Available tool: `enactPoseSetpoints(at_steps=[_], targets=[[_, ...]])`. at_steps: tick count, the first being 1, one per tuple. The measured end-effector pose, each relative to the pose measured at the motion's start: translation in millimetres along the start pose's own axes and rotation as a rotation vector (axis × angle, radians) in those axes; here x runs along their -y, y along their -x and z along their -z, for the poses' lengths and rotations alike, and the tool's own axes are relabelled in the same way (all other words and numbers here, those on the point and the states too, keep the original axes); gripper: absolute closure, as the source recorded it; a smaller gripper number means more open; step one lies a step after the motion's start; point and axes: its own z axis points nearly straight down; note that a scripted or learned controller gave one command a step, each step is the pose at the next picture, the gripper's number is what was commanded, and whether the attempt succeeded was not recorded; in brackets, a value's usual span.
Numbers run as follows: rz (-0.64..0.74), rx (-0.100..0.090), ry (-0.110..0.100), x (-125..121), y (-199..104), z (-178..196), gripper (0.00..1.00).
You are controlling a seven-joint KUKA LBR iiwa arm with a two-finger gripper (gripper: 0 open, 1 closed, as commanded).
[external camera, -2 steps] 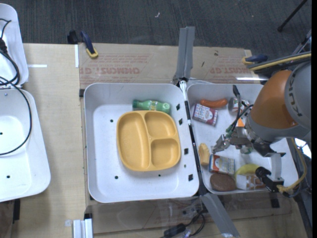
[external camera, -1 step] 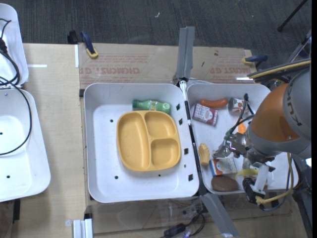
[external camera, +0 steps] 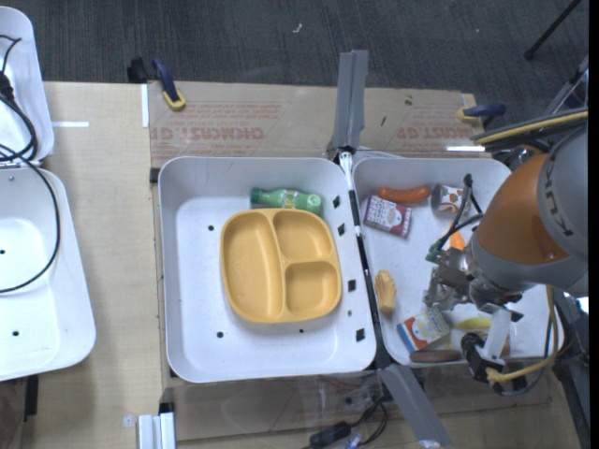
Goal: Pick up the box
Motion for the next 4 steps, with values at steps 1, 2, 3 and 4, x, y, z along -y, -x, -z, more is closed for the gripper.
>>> enactPoseSetpoints(at_steps=[1, 2, 3, 4], targets=[[0.000, 0.000, -0.001, 0.2, 0.0, -0.1, 0.00], [-0.060, 0.005, -0.006, -63.0, -8.0, -11.1, 0.00], [-0.189, 0.005, -0.004, -125.7, -58.0, 89.6, 0.00], [-0.143, 0.005, -0.007, -89.8, -29.2, -11.2, 0.00]])
